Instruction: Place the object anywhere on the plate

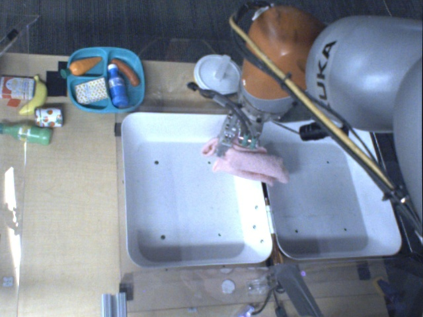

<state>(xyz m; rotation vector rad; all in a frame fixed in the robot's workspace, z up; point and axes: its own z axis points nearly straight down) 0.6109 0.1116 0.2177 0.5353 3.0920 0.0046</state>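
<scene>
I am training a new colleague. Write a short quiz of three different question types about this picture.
1. True or false: the pink cloth lies across the edge where the two bins meet.
2. What holds the orange carrot? A) blue divided plate B) left bin C) right bin
3. Fill in: the gripper is directly above the ___.

Key: 1 true; 2 A; 3 pink cloth
</scene>
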